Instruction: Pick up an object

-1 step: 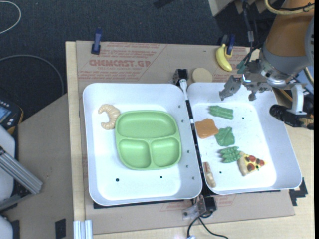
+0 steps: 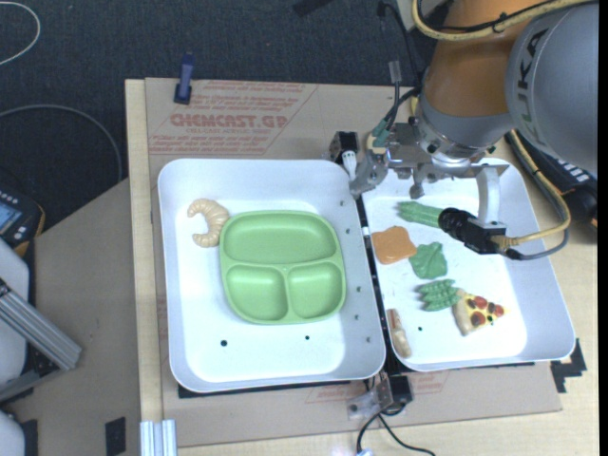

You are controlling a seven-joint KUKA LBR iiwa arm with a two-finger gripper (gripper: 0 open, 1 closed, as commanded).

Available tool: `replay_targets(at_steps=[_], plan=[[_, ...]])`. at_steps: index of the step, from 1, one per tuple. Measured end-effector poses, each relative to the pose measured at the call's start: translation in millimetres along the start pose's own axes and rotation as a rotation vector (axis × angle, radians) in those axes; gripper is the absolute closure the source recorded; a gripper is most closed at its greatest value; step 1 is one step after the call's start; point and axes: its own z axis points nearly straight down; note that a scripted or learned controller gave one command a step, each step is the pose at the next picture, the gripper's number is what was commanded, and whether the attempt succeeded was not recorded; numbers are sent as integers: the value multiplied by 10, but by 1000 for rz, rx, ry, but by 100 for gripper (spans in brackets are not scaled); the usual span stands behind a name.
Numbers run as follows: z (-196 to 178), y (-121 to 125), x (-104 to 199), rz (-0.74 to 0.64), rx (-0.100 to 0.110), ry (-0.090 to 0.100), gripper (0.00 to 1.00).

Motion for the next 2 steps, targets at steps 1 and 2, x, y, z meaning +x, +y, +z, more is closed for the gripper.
replay_targets(at_steps=[1,2], plan=[[-104,10,-72,10,-3,-3,100],[-712,-740,540,4,-3,-2,100]])
